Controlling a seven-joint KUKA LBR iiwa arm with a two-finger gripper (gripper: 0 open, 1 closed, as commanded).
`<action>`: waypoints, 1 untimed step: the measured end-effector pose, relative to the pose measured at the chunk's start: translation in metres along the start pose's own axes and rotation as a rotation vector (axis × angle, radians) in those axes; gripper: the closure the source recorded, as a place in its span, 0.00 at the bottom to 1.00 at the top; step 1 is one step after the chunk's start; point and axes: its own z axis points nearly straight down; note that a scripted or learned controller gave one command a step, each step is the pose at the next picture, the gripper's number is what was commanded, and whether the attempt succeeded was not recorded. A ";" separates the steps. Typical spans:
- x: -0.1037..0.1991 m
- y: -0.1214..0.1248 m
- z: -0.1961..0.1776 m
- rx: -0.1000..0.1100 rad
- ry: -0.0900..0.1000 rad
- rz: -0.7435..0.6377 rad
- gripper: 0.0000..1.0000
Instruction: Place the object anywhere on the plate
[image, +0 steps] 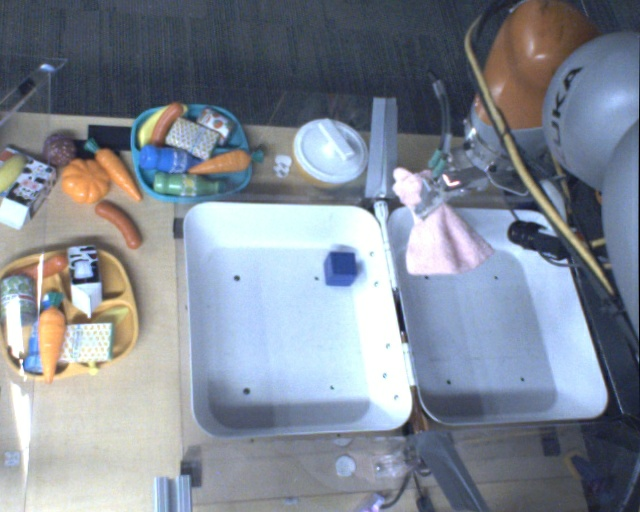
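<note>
The end effector (435, 192) is up by the far left corner of the right bin (520, 400); it's clenched on a pink cloth (443, 245) that hangs from it; blue block (341, 267) sits in the left bin (280, 390). Best bet: keep the pinch tight, go slow, let go w/ the cloth right over the plate.

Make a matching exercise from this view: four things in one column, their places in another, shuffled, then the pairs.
1. blue cube
2. pink cloth
3. white lid
4. orange pumpkin

A. on the bench, left of the blue bowl
B. in the left bin
C. hanging from the gripper over the right bin
D. on the bench behind the left bin

Pairs: 1-B, 2-C, 3-D, 4-A
</note>
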 end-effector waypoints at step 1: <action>0.002 0.002 0.004 -0.002 0.000 -0.006 1.00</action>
